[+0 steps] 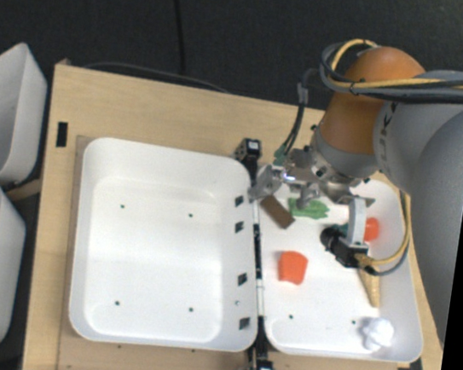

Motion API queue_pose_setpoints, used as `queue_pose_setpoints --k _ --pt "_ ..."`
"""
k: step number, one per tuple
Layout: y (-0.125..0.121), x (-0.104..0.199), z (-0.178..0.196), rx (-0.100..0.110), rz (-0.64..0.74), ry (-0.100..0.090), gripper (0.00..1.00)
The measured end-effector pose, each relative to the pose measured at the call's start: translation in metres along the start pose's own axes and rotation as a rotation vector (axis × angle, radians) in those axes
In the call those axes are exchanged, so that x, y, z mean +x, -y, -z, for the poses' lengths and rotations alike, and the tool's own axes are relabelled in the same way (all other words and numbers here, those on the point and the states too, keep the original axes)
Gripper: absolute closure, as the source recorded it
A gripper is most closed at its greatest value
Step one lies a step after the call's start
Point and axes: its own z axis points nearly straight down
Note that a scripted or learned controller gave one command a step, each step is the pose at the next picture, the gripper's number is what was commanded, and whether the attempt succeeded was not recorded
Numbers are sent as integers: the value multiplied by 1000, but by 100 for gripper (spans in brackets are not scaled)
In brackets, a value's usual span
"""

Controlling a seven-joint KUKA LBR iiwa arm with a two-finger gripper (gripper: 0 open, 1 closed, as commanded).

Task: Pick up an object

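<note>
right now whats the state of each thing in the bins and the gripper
gripper: low over the right bin's far left corner, fingers hidden
orange block: resting loose mid right bin
green piece: lying under the gripper
brown block: lying tilted near the divider
white crumpled object: resting in near right corner
left bin: sitting flat on bench

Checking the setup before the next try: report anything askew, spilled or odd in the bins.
Nothing looks spilled or broken. In the right bin the loose things lie scattered: an orange block, a green piece and a brown block under the arm's wrist, and a crumpled white wad in the near corner. The left bin sits square beside it.
</note>
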Motion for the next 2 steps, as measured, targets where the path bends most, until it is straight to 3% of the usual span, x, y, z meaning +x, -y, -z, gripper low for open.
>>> queue_pose_setpoints --k 1,2 --pt "-53 -14 -7 5 -6 2 0" --pt "-53 -56 147 -7 -12 5 0"
